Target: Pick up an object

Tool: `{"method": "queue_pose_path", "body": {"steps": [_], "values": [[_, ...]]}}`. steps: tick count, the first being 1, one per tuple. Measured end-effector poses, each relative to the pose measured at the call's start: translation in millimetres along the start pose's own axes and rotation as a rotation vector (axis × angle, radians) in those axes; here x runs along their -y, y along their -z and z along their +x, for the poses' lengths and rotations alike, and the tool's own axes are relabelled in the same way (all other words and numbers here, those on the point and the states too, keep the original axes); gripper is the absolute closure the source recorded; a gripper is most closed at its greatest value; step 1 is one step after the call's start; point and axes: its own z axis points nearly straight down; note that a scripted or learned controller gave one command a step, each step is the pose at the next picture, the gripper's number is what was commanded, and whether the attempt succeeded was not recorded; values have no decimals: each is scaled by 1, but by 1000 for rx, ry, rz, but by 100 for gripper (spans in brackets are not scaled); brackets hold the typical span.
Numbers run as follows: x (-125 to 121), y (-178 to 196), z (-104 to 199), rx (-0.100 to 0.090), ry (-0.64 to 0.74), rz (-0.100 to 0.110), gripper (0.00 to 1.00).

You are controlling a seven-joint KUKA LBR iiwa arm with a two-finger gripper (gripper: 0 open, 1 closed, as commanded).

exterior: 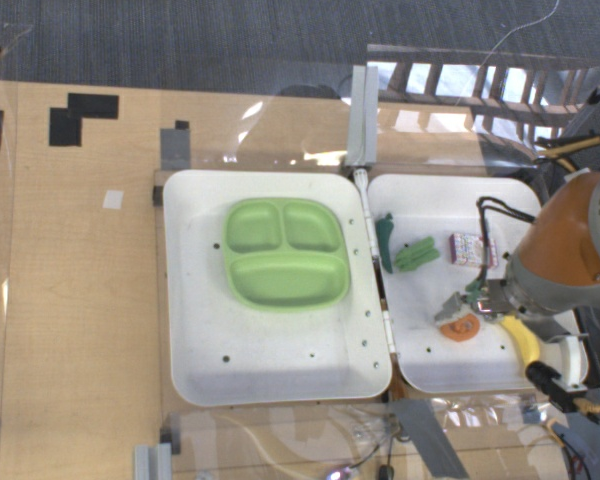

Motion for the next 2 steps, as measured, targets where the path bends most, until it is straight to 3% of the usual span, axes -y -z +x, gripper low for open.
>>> {"method": "queue_pose_path", "body": {"steps": [1, 2], "values": [[-3, 10, 0, 2, 5, -5, 100], [-35, 124, 47, 6, -78, 13, 100]]}}
